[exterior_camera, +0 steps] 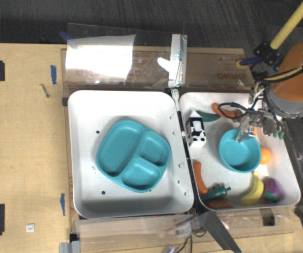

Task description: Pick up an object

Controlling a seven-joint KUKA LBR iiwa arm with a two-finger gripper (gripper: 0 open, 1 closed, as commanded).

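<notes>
The right bin [291, 165] holds a teal bowl [239, 153], a black-and-white cow toy [196, 132], a small orange [266, 155], a yellow banana [253, 190] and a purple toy fruit [272, 188]. An orange carrot [198, 176] and a red pepper with a green stem [217, 192] lie along its near left side. My gripper [245, 132] hangs over the bowl's far rim, reaching in from the right below the orange-banded wrist [297, 73]. Nothing can be seen held in it.
The left bin [82, 115] holds a teal divided plate [134, 154]. A second small carrot [212, 113] and a dark cable loop [230, 109] sit at the right bin's far edge. Clear plastic sheeting [119, 62] stands behind the bins.
</notes>
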